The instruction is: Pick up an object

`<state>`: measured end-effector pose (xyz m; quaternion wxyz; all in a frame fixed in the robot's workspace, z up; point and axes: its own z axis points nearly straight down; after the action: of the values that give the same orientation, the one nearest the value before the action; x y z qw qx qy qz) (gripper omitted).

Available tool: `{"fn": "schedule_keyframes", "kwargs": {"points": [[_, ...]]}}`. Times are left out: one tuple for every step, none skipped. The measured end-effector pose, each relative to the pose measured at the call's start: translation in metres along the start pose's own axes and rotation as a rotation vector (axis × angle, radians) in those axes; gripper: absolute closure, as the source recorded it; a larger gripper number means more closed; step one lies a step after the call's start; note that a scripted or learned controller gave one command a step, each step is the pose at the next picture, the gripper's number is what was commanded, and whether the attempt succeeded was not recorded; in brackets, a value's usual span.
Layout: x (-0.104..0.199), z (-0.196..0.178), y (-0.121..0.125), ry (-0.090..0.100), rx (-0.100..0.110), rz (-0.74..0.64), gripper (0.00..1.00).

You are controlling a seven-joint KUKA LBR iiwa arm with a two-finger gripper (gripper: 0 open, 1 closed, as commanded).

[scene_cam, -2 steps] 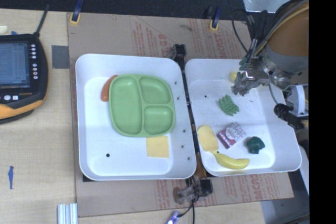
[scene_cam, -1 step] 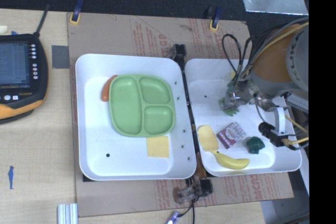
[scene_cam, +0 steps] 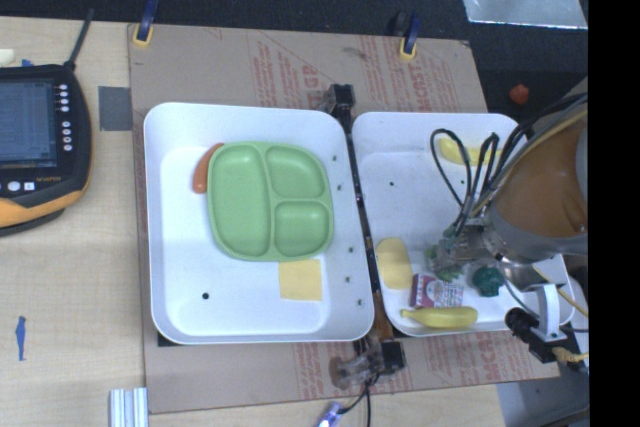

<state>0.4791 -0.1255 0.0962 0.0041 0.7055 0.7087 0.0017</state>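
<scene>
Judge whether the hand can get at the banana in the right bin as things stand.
Probably yes. The banana lies uncovered along the near wall of the right bin, just below the hand. The small carton beside it and the wall may crowd the approach.

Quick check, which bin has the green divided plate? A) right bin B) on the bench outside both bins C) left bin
C. The green divided plate lies in the left bin, with a yellow square just below it; the gripper is over the right bin.
</scene>
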Motion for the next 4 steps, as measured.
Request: {"fn": "schedule_keyframes", "kwargs": {"points": [[-0.001, -0.010, 0.000, -0.002, 0.001, -0.005, 1.00], [-0.001, -0.010, 0.000, -0.002, 0.000, -0.004, 0.00], [-0.002, -0.020, 0.001, -0.004, 0.000, -0.008, 1.00], [-0.063, -0.113, -0.002, 0.002, 0.009, 0.002, 1.00]]}}
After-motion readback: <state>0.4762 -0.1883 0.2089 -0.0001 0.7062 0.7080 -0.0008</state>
